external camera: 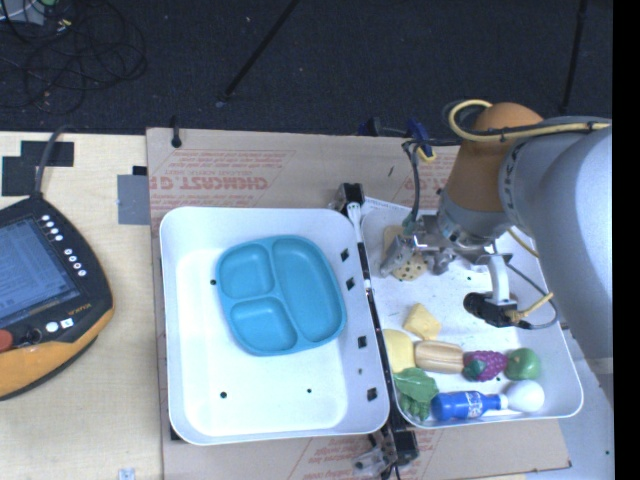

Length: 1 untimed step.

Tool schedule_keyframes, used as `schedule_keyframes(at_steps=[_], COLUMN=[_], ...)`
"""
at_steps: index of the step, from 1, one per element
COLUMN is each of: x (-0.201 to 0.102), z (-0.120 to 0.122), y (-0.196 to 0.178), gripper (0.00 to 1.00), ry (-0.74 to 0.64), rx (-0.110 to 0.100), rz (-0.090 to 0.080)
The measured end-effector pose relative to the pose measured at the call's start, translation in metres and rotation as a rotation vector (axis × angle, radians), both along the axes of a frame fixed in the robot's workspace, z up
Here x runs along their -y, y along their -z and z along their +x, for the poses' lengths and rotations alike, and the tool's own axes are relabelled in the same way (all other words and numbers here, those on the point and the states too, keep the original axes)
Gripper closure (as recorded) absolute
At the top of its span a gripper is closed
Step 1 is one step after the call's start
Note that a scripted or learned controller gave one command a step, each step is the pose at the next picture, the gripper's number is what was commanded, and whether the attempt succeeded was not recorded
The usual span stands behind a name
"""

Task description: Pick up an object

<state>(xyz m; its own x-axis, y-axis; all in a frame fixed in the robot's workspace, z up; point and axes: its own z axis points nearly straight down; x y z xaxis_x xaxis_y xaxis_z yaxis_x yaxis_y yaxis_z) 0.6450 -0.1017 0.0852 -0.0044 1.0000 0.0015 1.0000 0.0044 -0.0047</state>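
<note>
Landmark: right shallow white plastic bin [560,393].
Progress: nothing looks lifted yet; the pick is still to do.
Claw: two-finger gripper [420,253] is low over that bin's far left corner; whether it is open or closed, I cannot tell.
Nearest object: pale speckled wedge-shaped toy [402,265], at the claw, contact unclear.
Other candidates: yellow block [422,320], blue bottle [466,404], along the bin's near side.

pale wooden bench [80,438], dark cabled floor [300,48]

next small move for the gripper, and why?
Probably lift straight up a little to test the grasp: the gripper sits low in the right bin at a tan spotted block, but whether it holds the block is unclear.
</note>
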Motion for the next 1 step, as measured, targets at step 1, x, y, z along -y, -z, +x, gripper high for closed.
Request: schedule_keyframes(at_steps=[1], x=[-0.0005], z=[-0.0008], y=[-0.0063], gripper=[1.00], ry=[-0.002], rx=[-0.005], rz=[0.002])
